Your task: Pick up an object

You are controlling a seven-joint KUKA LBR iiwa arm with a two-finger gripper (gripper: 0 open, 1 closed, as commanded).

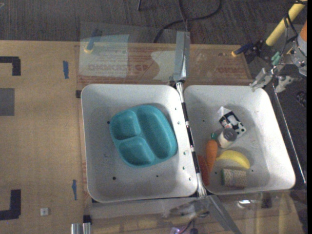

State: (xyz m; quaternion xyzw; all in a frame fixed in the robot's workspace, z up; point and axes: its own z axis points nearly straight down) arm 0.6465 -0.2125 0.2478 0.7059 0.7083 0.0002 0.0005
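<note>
The right bin [273, 130] holds a small white bottle [227, 138] lying next to a black-and-white pack [231, 121], an orange carrot [210, 155], a yellow banana [234, 158], a speckled roll-shaped object [234, 177] and a thin red item [202, 172] against the left wall. My gripper [271, 81] hangs over the bin's far right corner, well away from these objects. It is open and nothing sits between its fingers.
A teal divided plate [144, 135] lies in the left bin [97, 169]. A metal divider strip [181, 57] and a clear sheet [107, 52] lie behind the bins. A yellow-handled tool [282, 26] stands at the far right.
</note>
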